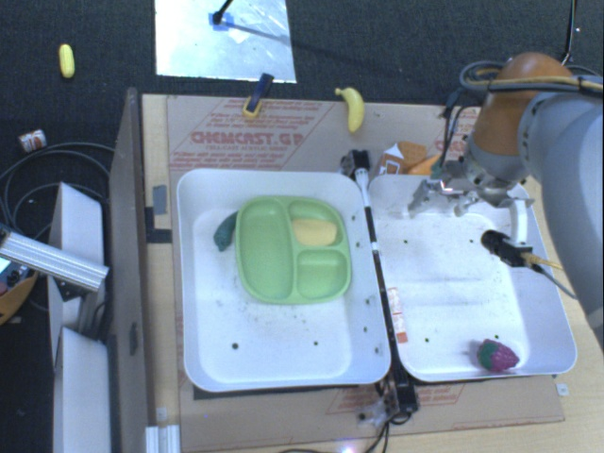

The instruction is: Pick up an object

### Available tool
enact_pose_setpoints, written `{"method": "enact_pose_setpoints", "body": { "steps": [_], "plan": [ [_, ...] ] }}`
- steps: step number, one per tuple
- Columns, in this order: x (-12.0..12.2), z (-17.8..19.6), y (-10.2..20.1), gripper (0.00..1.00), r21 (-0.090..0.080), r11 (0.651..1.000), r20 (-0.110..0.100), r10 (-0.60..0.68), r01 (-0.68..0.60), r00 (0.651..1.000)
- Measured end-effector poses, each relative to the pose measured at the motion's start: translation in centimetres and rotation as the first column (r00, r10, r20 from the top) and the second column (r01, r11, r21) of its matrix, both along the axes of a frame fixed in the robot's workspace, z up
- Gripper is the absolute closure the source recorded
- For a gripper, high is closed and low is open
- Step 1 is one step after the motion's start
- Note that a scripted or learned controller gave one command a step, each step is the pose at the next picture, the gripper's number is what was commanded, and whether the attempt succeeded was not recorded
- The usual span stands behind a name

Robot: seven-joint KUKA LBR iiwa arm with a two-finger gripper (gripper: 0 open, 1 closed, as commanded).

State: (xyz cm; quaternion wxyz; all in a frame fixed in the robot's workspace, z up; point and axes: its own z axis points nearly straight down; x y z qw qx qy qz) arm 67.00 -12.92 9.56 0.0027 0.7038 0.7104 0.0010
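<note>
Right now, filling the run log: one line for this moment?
gripper: above right bin far edge | strawberry: near corner | nothing held

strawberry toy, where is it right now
The strawberry toy lies in the right bin, near its front right corner, well apart from the tool at the bin's back edge.

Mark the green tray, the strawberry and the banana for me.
green tray (274, 253), camera view, its large left compartment.
strawberry (497, 355), camera view, middle of its red body.
banana (354, 109), camera view, middle of its curve.
</note>
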Motion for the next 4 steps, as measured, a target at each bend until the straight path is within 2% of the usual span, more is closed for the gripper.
{"method": "enact_pose_setpoints", "body": {
  "steps": [1,2,4],
  "plan": [
    [0.12,1.17,-0.03,1.00,-0.002,1.000,0.004,0.003,-0.003,1.000],
    [0.11,1.12,-0.02,0.00,-0.002,1.000,0.003,0.004,-0.004,1.000],
    [0.11,1.12,-0.02,0.00,-0.002,1.000,0.003,0.004,-0.004,1.000]
  ]
}}
